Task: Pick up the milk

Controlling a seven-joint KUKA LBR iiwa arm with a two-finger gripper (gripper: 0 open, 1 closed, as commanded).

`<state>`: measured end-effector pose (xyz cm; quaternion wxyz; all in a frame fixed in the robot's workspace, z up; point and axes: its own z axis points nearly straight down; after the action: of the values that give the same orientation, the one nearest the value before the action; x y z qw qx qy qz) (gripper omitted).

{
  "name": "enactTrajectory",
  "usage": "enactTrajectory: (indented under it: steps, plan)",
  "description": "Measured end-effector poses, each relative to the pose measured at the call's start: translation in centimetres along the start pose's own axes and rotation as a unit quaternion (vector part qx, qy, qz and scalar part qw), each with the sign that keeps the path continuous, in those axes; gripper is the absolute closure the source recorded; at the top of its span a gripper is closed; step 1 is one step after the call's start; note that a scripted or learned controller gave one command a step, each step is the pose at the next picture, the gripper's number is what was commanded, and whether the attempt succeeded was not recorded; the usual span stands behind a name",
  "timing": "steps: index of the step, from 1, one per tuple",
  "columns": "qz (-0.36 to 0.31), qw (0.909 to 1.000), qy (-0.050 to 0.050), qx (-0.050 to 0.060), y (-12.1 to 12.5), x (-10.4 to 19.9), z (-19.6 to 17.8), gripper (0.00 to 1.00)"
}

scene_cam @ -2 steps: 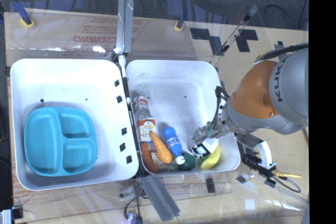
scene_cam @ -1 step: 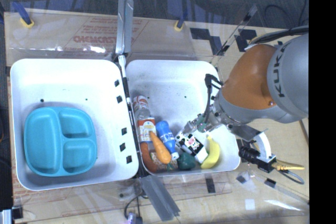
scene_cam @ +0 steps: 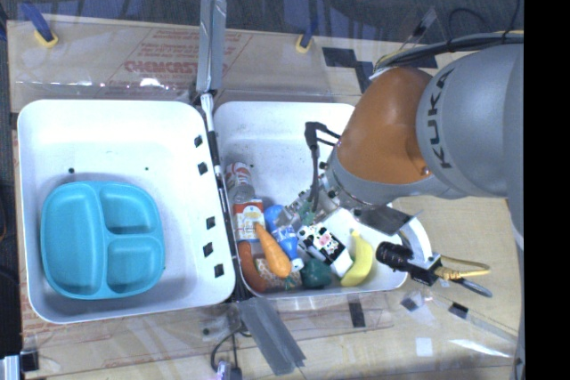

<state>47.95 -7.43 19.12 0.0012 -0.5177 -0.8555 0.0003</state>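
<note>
The milk (scene_cam: 324, 245) is a small white carton with black cow patches, lying tilted in the right bin (scene_cam: 267, 125) near its front. The arm's orange wrist band hangs over that bin, and my gripper (scene_cam: 307, 207) reaches down just above and left of the carton, among the packed items. The arm's body hides how the gripper meets the carton. A yellow banana (scene_cam: 360, 261) lies against the carton's right side.
An orange carrot (scene_cam: 272, 251), a red-labelled bottle (scene_cam: 247, 214), a blue item (scene_cam: 283, 238) and a dark green piece (scene_cam: 316, 274) crowd the right bin's front. The left bin (scene_cam: 116, 129) holds a blue divided plate (scene_cam: 102, 238). A grey divider bar (scene_cam: 210, 40) stands between the bins.
</note>
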Motion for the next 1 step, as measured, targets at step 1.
enactTrajectory:
  steps: [1]
  plan:
    - [-0.328,0.9445,-0.003,-0.001,0.04,0.45,-2.6,1.0]
